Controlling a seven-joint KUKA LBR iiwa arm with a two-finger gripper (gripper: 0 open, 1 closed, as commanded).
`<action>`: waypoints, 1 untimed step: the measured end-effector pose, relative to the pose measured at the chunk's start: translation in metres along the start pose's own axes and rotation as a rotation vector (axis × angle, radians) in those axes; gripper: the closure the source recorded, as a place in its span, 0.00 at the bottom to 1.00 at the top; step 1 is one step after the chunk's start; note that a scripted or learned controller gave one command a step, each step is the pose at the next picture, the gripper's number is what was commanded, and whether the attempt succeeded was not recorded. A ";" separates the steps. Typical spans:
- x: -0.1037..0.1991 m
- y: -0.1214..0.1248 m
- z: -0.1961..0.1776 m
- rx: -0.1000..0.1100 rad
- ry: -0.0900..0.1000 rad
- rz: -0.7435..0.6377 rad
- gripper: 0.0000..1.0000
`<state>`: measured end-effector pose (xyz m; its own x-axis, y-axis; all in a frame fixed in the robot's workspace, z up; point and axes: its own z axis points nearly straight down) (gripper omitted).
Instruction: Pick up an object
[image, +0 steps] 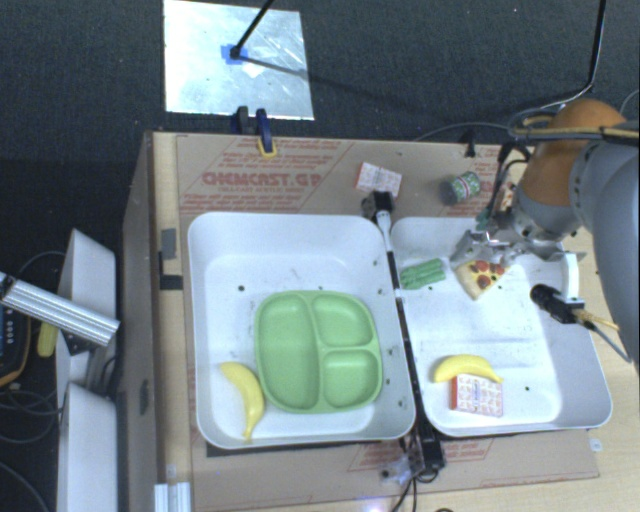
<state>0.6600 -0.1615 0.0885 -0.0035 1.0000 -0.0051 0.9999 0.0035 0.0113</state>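
My gripper (482, 249) hangs low over the far part of the right bin (565, 375), reaching in from the right. Just below it lies a toy pizza slice (482, 280), tan with red spots, touching or nearly touching the gripper's tip. A green pea pod (422, 273) rests to its left by the divider. Nearer the front of this bin are a yellow banana (465, 368) and a small red and white box (476, 397).
The left bin (228, 243) holds a green divided plate (318, 350) and a second banana (245, 397) at its front left. Behind the bins, on the cardboard, sit a small green can (463, 187) and a paper tag (379, 179).
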 end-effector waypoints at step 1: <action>0.005 -0.008 0.000 -0.001 -0.001 0.001 0.00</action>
<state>0.6524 -0.1570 0.0887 -0.0023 1.0000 -0.0058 0.9999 0.0024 0.0121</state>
